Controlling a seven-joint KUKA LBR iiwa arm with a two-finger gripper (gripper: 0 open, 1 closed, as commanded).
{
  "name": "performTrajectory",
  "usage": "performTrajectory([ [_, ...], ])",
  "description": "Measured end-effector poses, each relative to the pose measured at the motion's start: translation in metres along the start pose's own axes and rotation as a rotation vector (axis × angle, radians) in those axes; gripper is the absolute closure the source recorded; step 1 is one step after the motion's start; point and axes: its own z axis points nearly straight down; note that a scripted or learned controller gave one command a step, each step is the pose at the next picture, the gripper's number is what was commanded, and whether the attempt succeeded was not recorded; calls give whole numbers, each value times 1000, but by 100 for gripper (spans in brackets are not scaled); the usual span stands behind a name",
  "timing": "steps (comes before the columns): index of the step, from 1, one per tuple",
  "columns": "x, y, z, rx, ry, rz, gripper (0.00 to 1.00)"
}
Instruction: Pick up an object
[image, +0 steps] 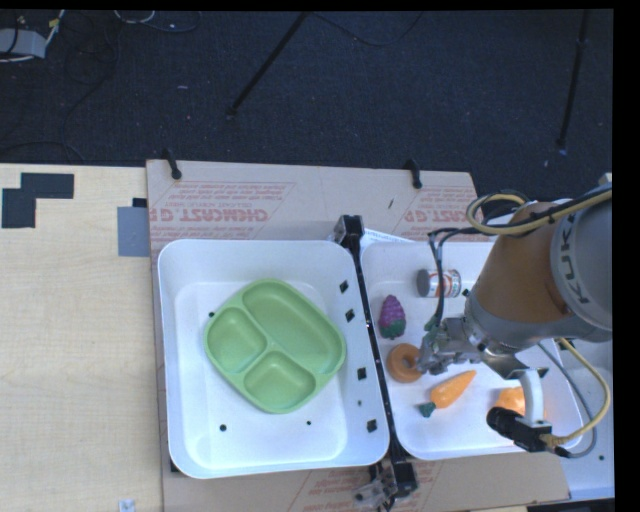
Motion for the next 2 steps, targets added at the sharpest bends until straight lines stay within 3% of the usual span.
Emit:
performTrajectory([
  [2, -15, 10, -103, -9, -2, -7, 100],
])
